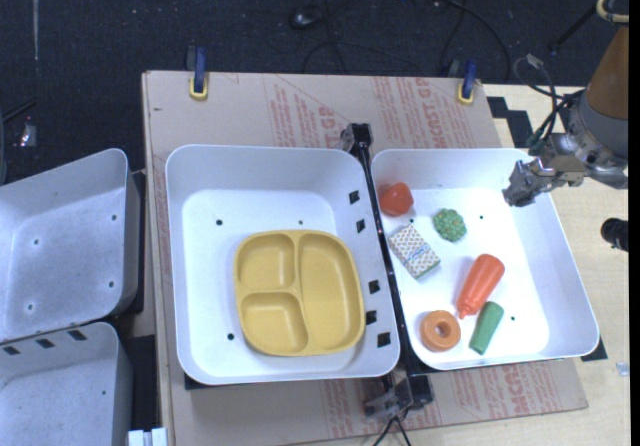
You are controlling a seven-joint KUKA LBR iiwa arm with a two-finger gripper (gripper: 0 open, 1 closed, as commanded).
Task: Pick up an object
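While your gripper [524, 186] hangs over the right bin's [560, 264] far right corner, its opening impossible to judge, the orange plastic carrot [480, 283] lies near that bin's middle, open floor right of it, a green plastic cylinder [486, 327] just beside its near end.

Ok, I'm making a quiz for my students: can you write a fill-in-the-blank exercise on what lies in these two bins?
1. The yellow plate has ____ compartments.
2. The plate lies in the ____ bin.
3. The carrot touches a ____ block.
4. The gripper hovers over the ____ bin.

Missing words: three; left; green; right
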